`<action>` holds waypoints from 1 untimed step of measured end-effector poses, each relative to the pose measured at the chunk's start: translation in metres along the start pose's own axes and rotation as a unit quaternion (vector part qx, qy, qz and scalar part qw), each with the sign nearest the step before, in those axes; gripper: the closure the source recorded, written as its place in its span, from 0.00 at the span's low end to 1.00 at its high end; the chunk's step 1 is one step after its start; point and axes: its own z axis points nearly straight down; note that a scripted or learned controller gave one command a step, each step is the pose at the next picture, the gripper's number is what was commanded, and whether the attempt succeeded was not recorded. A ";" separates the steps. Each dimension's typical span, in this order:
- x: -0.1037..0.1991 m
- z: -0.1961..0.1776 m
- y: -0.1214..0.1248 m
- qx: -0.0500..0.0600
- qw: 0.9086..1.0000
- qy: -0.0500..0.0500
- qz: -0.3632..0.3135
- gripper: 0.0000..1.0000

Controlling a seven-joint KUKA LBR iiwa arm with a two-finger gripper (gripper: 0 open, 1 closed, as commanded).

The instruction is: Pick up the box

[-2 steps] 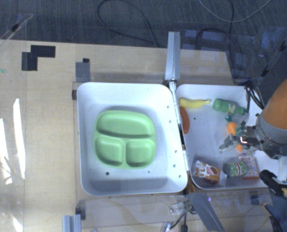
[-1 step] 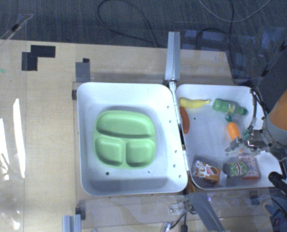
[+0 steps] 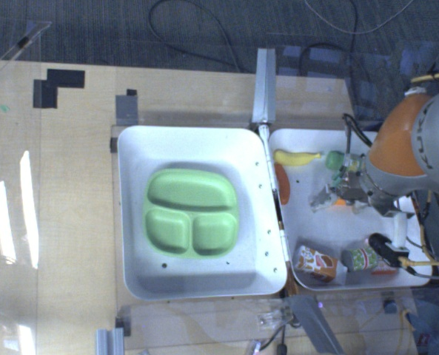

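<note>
Brown-and-orange printed box [image 3: 314, 263], my best read of the target, sits in the right bin [image 3: 308, 220], in that bin's bottom-left corner as the camera sees it, tight to the walls there. Can't tell whether it's upright or lying down. Just beside it on the right: a green-and-red printed cup or can [image 3: 361, 258], close enough that it may crowd a grasp from that side. My gripper [image 3: 337, 197] is over the middle of the same bin, well apart from the box, with bare white floor between us. Whether it's spread or closed I can't tell from this angle, since the hardware blurs together. Nothing is visibly held. Up-frame of me: a small green item [image 3: 334, 159] near the gripper, then a yellow banana [image 3: 297, 156] by the top wall, and a red-orange oblong thing [image 3: 282, 183] along the left wall. The left bin [image 3: 130, 220] holds just a green compartment tray [image 3: 192, 211], not relevant here. Status: right bin, wrong spot. Box untouched, no contact, no lift. Still to do, by my judgement: travel to the bottom-left corner, line up over the box, descend, close on it, raise it. The corner walls plus the neighbouring cup leave little clearance, so the approach angle matters and a miss or a nudge of the cup looks plausible.
</note>
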 end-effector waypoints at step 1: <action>-0.016 0.000 -0.008 -0.001 0.997 0.000 -0.082 0.00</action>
